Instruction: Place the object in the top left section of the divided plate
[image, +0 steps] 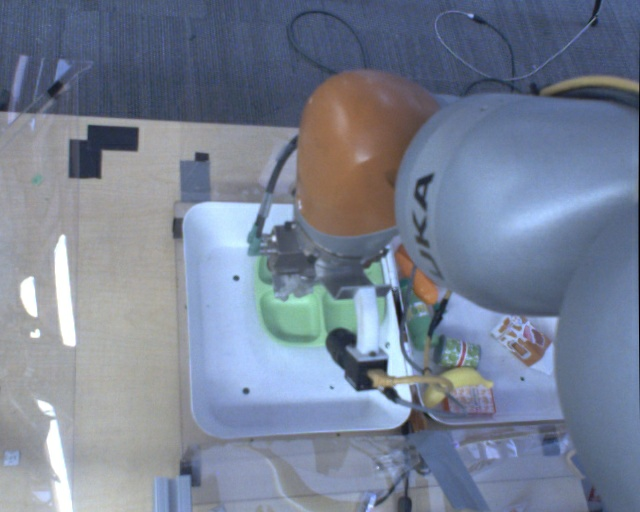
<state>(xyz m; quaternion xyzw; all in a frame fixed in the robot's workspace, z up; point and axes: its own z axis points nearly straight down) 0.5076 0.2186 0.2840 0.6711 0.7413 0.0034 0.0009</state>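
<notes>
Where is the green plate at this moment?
In the camera view, the plate lies in the left bin, around its middle and nearer the far rim, and is partly covered by the arm above it.

Left bin (215, 330): white, shallow, on pale wood bench (110, 350). Right bin (515, 390) just beside it, mostly hidden. In right bin: green can (458, 352), yellow fruit-like item (462, 381) touching pink carton (472, 402), orange item (425, 283) at far edge, white packet with orange print (522, 340). Black L-shaped mark (100, 148) at far left of bench. Dark carpet beyond, loose cables (330, 40).
</notes>
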